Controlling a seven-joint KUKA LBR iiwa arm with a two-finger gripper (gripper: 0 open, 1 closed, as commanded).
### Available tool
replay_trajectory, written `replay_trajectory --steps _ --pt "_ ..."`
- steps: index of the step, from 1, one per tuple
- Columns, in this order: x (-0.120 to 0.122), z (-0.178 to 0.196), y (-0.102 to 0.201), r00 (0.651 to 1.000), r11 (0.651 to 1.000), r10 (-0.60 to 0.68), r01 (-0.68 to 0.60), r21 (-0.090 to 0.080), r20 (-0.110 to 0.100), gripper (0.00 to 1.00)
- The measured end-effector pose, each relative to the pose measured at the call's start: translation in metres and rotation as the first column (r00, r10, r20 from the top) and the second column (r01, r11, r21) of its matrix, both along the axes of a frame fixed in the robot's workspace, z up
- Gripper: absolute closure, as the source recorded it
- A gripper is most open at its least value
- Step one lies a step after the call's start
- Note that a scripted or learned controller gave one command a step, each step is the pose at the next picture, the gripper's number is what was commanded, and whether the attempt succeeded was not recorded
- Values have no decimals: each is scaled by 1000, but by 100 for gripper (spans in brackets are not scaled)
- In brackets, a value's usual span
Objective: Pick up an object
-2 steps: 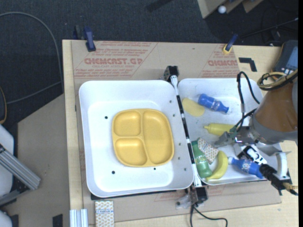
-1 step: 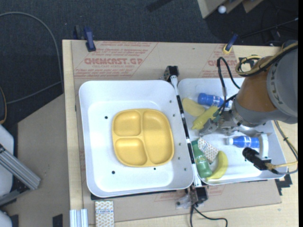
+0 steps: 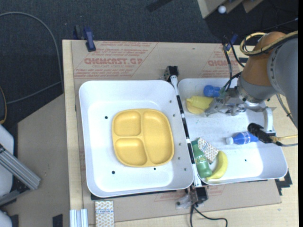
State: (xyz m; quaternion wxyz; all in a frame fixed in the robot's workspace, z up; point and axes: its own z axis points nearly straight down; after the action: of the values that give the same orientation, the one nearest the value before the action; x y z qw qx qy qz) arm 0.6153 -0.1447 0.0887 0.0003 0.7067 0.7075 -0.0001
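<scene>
Banana (image 3: 219, 166) and green bottle (image 3: 202, 161) jammed into right bin's (image 3: 270, 169) near-left corner. Blue-capped bottle (image 3: 241, 138) mid-bin. At far edge, gripper (image 3: 226, 105) low beside yellow object (image 3: 199, 103); finger spread impossible to tell. Could nudge it against wall, missing grasp.

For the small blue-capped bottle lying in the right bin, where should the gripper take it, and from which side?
Probably across the pale body of the bottle, coming straight down from above. It lies on its side, lengthwise left to right, with bare bin floor in front and behind, so fingers could close across its narrow width. The gripper sits further back.
</scene>
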Motion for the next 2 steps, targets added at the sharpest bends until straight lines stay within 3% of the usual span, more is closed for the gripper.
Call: replay_trajectory --steps 1,2 --pt "50 62 -50 1000 1000 -2 2 0 -6 0" --pt "42 -5 -9 999 1000 -7 7 -4 -47 0"
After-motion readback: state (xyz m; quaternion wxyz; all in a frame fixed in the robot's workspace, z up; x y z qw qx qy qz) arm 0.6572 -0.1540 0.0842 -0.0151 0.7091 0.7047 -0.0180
